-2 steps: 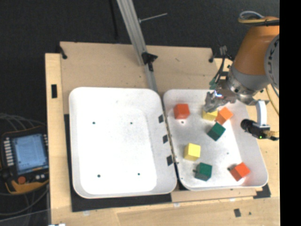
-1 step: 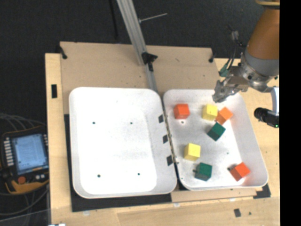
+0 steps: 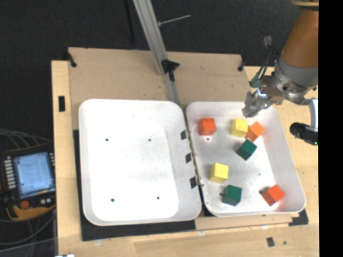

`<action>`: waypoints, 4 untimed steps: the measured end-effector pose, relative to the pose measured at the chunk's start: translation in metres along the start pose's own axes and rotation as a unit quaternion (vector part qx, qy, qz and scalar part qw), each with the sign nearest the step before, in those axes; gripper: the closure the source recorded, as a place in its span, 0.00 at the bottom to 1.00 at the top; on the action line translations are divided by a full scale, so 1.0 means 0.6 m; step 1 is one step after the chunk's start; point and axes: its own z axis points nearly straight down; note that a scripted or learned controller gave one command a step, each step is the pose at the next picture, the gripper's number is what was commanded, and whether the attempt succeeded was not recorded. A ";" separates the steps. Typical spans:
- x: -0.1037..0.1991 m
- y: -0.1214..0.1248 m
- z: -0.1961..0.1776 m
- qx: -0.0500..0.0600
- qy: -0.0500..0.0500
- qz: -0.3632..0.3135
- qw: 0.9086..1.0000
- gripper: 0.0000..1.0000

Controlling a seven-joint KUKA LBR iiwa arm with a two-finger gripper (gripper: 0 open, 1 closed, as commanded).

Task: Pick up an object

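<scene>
1. Grey metal marks the gripper (image 3: 252,110), which hangs over the far edge of the right bin (image 3: 286,159), just behind the yellow cube (image 3: 239,127) and the orange cube (image 3: 256,129) beside it. At this slant the tips blur into one dark shape, so I cannot tell whether they are apart or together. Nothing visible sits between them, and I see no contact with any block.

2. Nearest candidates: the yellow cube and orange cube sit touching or nearly so, with a dark green cube (image 3: 246,150) just in front of them. That cluster is tight, so a descent here risks landing a tip on a neighbour rather than beside the target.

3. To do the approach well, I would centre over a single block, turn the wrist so the tips straddle two free faces, not the side pressed against a neighbour, and come straight down before closing.

4. Easier targets lie farther out: a red-orange cube (image 3: 207,126) stands alone near the bin's left wall, a second yellow cube (image 3: 218,172) sits mid-bin, another green cube (image 3: 232,195) lies near the front edge, and an orange-red cube (image 3: 273,194) rests in the front right corner.

5. Beyond these, the left bin (image 3: 131,159) lies alongside.
</scene>
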 end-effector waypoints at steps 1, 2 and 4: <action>0.069 -0.009 0.022 0.001 0.001 -0.001 1.000 1.00; 0.167 -0.017 0.018 0.001 0.002 -0.003 1.000 1.00; 0.328 -0.037 0.041 0.000 0.002 -0.003 1.000 1.00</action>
